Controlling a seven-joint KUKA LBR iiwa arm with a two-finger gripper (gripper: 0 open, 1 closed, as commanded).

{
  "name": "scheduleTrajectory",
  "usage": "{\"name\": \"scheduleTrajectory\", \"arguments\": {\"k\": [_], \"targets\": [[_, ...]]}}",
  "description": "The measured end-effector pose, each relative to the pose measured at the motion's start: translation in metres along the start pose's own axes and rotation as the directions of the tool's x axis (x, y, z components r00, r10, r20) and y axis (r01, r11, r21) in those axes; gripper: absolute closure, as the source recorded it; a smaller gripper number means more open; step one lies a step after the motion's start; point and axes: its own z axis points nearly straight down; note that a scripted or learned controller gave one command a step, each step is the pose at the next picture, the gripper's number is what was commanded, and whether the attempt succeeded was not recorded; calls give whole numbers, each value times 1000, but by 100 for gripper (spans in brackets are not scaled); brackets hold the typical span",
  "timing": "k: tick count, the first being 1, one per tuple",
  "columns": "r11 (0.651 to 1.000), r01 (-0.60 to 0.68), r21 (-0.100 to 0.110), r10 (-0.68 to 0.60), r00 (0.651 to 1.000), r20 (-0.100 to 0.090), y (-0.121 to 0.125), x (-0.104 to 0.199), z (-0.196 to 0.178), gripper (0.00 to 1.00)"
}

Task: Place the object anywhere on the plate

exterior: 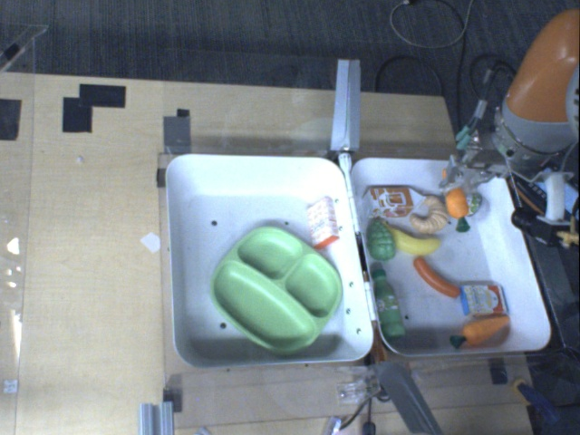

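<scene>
Gripper grasps an orange ball above the right bin; green plate fills the left bin.

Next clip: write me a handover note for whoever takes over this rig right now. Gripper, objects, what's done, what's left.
Gripper: at the far edge of the right bin, just above a small orange object; grip state unclear.
Plate: green, three compartments, in the left bin, nothing on it. A small packet lies beside it, off its far right rim.
Right bin also holds a banana, sausage, carton, carrot and green items.
Done: nothing placed yet.
Left: secure one object, carry it to the left bin, set it on the plate.
</scene>
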Motion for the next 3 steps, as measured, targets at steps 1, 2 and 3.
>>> {"name": "scheduleTrajectory", "arguments": {"k": [1,2,3], "targets": [[969,248,0,-248,969,-2,27,93,26,100],[954,300,-1,-300,954,-3,-30,159,36,100],[954,301,1,-300,954,-4,-61,230,36,100]]}}
